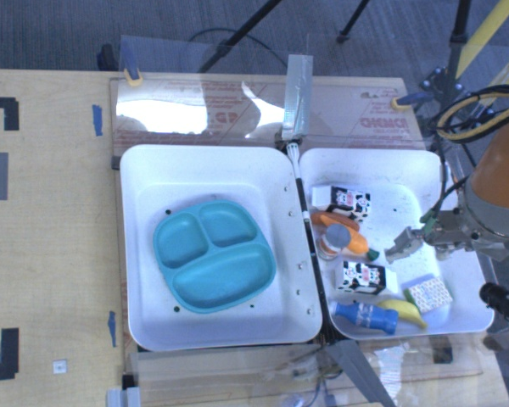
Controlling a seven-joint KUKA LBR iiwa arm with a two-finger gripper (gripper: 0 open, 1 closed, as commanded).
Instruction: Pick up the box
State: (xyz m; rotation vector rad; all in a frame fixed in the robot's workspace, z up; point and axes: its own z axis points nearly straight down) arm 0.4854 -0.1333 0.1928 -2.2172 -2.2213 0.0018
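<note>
Over the right bin [424, 166], pincer [400, 248] reaches leftward.

Arm: grey, reaching in from the right edge, its orange band [500, 172] high at the frame's right side.
Wrist: angled down and to the left, with cables running along it.
Gripper [401, 248]: pointing left and slightly down, tips low.
Jaws: too small and blurred to read.
</note>
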